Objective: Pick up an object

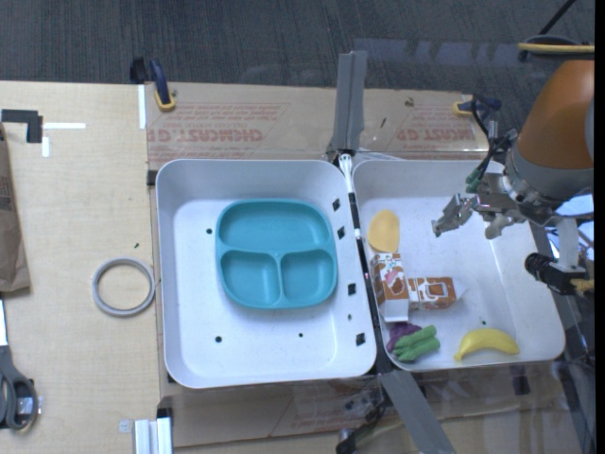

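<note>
Banana [487, 343] and green toy [416, 341] are sitting nearest; I'm holding the hand [473, 218] released, gripping nothing, above the right bin [529, 291]. Risk: descending onto bare floor, closing empty.

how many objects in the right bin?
5. Yellow chip near the divider at the top; carton below it; second carton beside that; green-and-purple item near the front-left corner; banana at the front. The arm may hide more.
</note>
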